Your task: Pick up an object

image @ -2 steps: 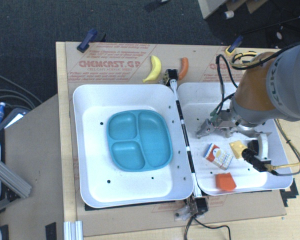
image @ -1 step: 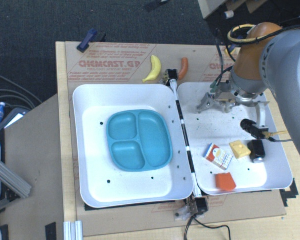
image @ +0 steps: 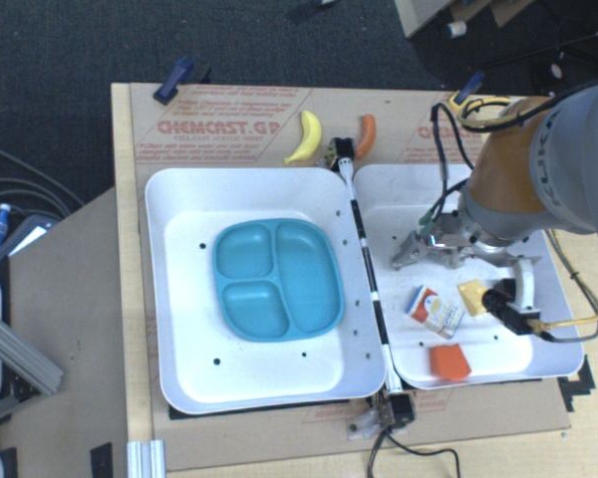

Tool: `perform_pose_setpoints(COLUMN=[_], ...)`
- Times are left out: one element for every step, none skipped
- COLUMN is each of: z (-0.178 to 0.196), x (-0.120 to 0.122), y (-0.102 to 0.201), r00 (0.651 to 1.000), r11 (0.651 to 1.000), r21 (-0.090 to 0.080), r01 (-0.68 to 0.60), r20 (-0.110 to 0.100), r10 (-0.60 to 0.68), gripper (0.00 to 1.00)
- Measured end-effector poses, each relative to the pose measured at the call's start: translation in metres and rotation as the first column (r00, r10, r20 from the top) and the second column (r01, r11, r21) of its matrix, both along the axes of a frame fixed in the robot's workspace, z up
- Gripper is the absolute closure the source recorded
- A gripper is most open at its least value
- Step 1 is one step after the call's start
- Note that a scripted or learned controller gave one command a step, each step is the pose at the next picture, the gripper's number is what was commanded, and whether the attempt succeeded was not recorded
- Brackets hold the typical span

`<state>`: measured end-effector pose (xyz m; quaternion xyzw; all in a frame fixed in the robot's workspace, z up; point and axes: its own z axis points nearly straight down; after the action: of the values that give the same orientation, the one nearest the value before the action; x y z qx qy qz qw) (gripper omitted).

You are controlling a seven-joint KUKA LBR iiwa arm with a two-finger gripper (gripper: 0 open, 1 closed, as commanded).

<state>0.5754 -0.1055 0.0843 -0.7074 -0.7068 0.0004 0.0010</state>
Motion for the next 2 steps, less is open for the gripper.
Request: perform_pose_setpoints(z=[0.001, 0.001], x=[0.070, 0.091], y=[0.009, 0.012], r00=[1.000, 1.000], r11=[1.000, 1.000], r21=[-0.001, -0.002], r01=[-0.002, -0.002], r20=[0.003, 0.004], r10=[0.002, 0.002], gripper=[0.00, 0.00])
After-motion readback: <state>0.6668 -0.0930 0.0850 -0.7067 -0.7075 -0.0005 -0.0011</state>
